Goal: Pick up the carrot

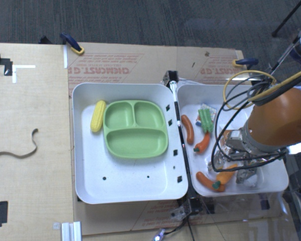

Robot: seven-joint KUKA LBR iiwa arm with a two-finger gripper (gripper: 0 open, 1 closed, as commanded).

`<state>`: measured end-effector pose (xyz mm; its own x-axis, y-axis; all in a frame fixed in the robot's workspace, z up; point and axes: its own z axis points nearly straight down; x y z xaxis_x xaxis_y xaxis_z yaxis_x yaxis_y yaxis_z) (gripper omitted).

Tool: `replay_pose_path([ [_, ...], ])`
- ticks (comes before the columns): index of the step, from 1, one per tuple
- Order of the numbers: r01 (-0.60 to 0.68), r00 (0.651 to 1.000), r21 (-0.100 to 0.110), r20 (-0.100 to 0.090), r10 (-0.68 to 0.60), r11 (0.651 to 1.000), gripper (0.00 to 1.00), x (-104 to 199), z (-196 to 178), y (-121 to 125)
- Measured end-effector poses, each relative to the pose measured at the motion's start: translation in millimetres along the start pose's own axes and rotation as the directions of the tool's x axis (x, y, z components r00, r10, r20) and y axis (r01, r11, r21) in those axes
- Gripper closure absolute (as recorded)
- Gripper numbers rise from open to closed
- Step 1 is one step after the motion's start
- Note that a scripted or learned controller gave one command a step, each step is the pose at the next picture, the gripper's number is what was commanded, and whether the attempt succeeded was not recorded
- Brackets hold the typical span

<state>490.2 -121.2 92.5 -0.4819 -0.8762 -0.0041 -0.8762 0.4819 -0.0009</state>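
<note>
carrot [224, 177] just beneath gripper [231, 168], in right bin [278, 182]

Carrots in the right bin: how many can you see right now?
2. One carrot lies mid-bin beside the sausage; another lies at the near edge by the gripper. The arm may hide more.

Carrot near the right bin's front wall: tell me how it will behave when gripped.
The carrot looks like smooth moulded plastic, so probably stiff, light and somewhat slippery. Its rounded, tapering body may roll or pivot if pushed. Lying close to the right bin wall, it could get wedged.
</note>
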Motion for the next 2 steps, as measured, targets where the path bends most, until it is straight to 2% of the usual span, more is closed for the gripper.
replay_pose_path([
  [1,-0.226,0.974,0.0,-0.002,0.226,0.974,0.0,15.1,0.5,5.1],
  [2,-0.222,0.975,0.002,0.004,0.222,0.975,1.0,11.6,-9.3,4.1],
])
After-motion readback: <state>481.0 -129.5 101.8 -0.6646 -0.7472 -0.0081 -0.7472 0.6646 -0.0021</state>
